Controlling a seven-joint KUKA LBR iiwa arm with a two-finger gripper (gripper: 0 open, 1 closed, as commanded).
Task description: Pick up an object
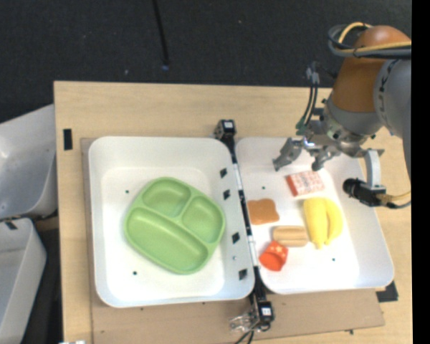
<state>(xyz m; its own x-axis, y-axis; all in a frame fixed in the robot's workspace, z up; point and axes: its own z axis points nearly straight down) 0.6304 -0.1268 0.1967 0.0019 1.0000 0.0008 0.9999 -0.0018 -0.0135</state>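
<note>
red-and-white packet lies at the back of your right bin, just beside the banana; your end effector hangs spread and empty above it, seemingly poised for a top-down grasp.

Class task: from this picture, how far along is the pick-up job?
Done: the end effector hangs over the right bin, beside the red-and-white packet. In hand: nothing visible. Left: grasping and lifting; the banana, toast and packet all lie in the bin.
</note>
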